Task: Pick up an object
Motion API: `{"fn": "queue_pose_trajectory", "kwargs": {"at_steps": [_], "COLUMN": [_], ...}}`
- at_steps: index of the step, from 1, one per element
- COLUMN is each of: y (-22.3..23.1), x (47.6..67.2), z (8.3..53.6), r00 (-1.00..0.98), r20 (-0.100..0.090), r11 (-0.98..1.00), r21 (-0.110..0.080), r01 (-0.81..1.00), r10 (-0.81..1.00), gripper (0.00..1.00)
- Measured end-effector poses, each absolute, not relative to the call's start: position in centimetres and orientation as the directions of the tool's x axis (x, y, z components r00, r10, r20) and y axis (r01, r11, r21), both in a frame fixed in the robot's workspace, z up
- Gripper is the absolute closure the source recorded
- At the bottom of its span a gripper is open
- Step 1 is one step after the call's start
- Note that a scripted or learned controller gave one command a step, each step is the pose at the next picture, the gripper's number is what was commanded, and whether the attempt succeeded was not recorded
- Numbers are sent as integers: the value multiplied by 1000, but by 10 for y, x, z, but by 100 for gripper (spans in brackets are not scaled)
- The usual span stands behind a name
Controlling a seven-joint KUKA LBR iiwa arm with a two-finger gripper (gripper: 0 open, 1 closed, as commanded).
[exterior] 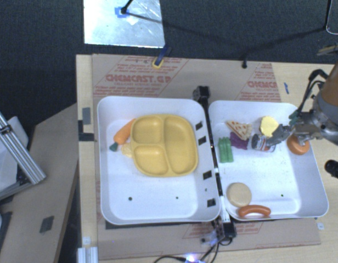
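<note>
The reach is under way: the grey two-finger gripper [266, 142], whose spread I cannot tell, hovers mid-right over the right white bin [311, 188] beside the yellow plastic toy [269, 126], and next must descend and close on it.

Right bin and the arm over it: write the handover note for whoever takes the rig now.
Gripper: low in the right white bin, beside the yellow toy piece; finger state unclear.
Right bin: toast-like wedge, purple piece, green ridged block, orange round piece, tan round bun, red sausage.
Left white bin: yellow divided plate, orange carrot.
Done: nothing visibly lifted.
Left: pick up an object.
</note>
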State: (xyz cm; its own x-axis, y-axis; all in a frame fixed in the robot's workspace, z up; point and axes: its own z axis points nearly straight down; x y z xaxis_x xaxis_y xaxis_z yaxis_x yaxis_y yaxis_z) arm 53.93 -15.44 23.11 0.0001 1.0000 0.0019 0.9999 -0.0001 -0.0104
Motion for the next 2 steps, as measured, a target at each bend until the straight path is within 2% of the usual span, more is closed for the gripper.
{"fn": "queue_pose_trajectory", "kwargs": {"at_steps": [1, 2], "y": [-154, -164], "x": [542, 542], "z": [237, 186], "r00": [-3, -1], "r20": [0, 0], "r11": [3, 1], "r21": [1, -3], "r01": [1000, 1000], "r10": [1000, 1000], "gripper": [0, 0]}}
